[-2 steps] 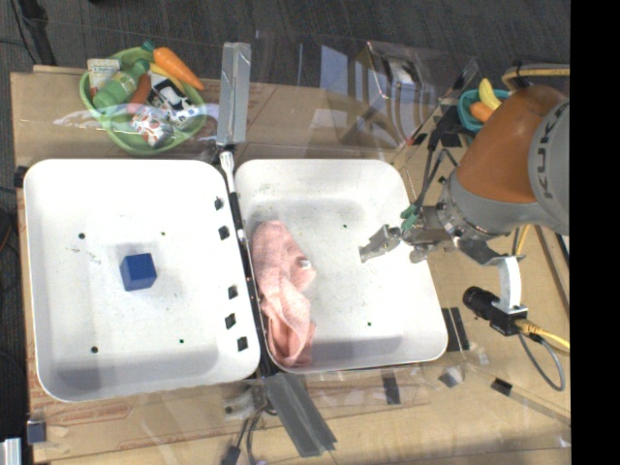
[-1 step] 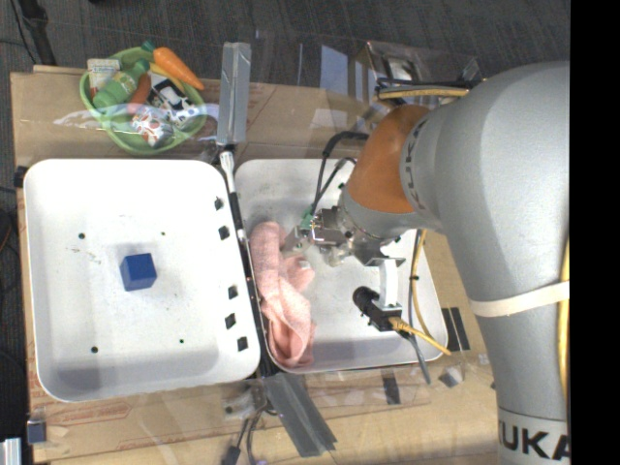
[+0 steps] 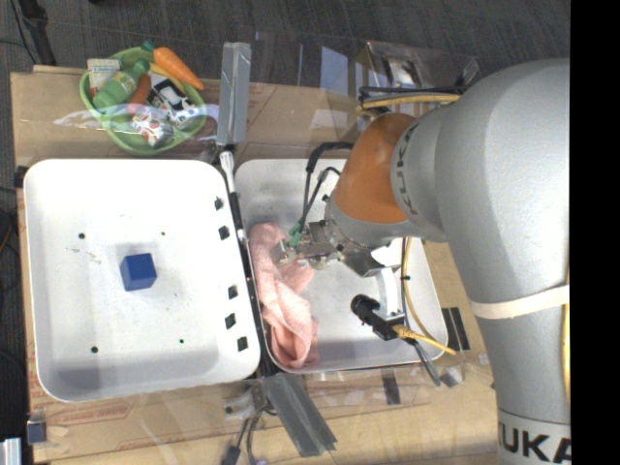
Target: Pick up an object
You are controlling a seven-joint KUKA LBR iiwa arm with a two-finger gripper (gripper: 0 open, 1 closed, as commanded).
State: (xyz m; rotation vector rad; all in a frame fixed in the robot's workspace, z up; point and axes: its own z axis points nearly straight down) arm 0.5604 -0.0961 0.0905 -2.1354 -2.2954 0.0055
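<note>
I see two shallow white bins side by side on my table. The left white bin (image 3: 58, 289) has a small blue cube (image 3: 139, 270) sitting alone near its middle. The right white bin (image 3: 339, 352) has a soft pink cloth (image 3: 284, 303) bunched up along its left wall. Behind the left bin sits a green bowl (image 3: 145, 141) full of toy food, with an orange toy carrot (image 3: 176, 66) on top. A grey bar (image 3: 232, 90) stands between the bins at the back. My big grey arm (image 3: 504, 192) with the orange band comes in from the right and covers much of the right bin. It bends down so the pincer (image 3: 294, 248) sits right at the top of the pink cloth. The pincer is small and dark there, and I cannot tell how wide it is, or if it has the cloth. A black part with yellow wire (image 3: 380, 320) hangs below the wrist.
</note>
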